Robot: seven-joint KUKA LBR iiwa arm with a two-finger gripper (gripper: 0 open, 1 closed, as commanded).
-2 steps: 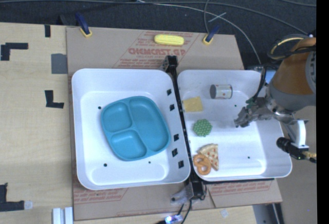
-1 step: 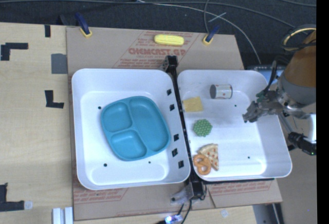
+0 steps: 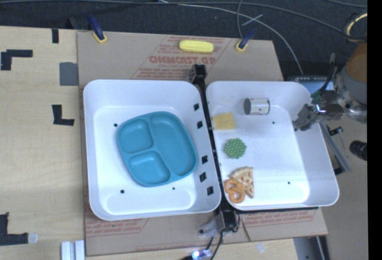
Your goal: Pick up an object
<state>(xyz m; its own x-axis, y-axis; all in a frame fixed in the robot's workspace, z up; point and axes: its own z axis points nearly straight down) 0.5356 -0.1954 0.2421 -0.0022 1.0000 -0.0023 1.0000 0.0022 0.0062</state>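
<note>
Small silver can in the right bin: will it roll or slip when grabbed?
The small silver can seems to lie on its side, so a nudge would likely roll it. Its shiny surface looks slippery. It sits on bare floor of the right bin, leaving free space to roll.

The arm (image 3: 358, 83) shows a grey metal body with an orange band above the wrist; its surface has a dull shine. The gripper (image 3: 303, 120) is dark grey and blocky; thin dark cables run along it; finer markings are too blurred to read.
</note>
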